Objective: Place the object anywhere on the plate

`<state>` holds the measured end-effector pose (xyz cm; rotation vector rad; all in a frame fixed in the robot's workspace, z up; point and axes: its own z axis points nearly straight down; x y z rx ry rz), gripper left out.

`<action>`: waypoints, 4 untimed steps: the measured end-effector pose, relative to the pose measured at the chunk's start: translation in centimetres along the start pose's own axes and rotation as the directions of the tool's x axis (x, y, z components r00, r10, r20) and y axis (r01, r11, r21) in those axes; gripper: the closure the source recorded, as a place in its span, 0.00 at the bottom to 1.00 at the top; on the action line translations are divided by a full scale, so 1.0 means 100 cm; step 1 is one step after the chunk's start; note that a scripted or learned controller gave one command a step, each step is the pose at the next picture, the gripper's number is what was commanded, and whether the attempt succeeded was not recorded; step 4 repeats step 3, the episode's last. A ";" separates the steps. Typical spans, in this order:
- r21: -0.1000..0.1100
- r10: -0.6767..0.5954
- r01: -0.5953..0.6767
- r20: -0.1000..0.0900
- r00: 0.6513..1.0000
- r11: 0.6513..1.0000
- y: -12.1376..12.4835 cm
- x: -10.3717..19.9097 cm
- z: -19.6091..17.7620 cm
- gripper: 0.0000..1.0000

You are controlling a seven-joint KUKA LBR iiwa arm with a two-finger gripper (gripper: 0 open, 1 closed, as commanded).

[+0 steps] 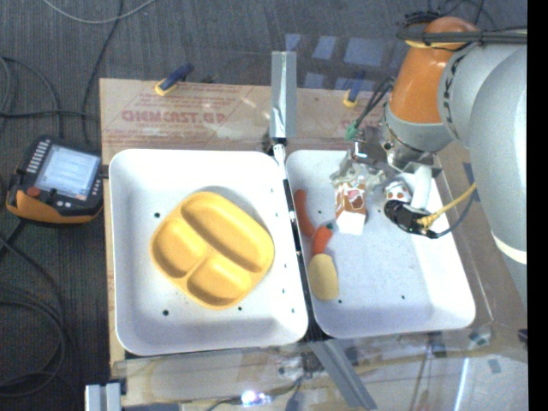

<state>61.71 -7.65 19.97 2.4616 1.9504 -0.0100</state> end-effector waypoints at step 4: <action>0.002 0.016 -0.016 -0.003 1.000 1.000 -0.054 0.138 0.017 0.00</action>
